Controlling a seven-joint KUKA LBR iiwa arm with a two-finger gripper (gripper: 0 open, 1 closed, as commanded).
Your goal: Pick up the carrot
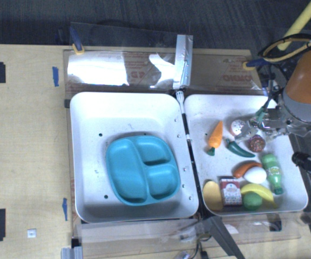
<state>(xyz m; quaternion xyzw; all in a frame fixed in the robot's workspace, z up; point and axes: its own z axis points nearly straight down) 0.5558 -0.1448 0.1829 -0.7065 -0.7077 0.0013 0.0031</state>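
Carrot (215, 136) lying free in the right bin (196, 112), near its left wall, green tip down. Gripper (261, 124) hovering well to its right, over other toy food (grip state impossible to tell); presumably staged above clutter before reaching across.

Carrot (216, 135) in right bin (198, 112), left of pepper (241, 149)
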